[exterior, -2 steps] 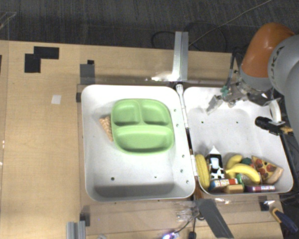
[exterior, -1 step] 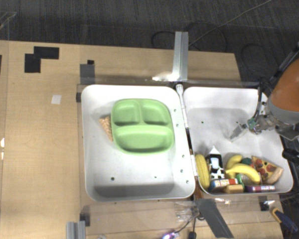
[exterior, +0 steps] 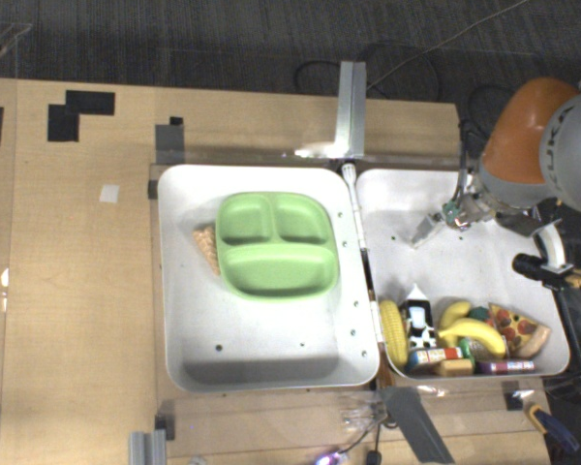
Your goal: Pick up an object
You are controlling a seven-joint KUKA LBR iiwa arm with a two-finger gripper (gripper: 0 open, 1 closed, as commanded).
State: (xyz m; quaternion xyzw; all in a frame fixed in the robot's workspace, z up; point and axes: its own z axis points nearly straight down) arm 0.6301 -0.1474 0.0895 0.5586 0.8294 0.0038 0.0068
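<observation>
My gripper (exterior: 429,229) hangs low over the bare back part of the right bin (exterior: 407,194), reaching in from the right under the orange-banded wrist (exterior: 523,143). Nothing shows in its grasp. The toy objects lie along that bin's front edge, well below the gripper: a yellow corn cob (exterior: 392,329), a black-and-white milk carton (exterior: 418,324), a banana (exterior: 473,333), a pizza slice (exterior: 519,329) and a red bar (exterior: 436,357).
The left bin (exterior: 189,289) holds a green divided plate (exterior: 275,243) with a tan waffle-like piece (exterior: 206,247) poking out at its left. A metal post (exterior: 351,105) stands behind the wall between the bins. Black cable parts (exterior: 542,264) hang by the right bin's right edge.
</observation>
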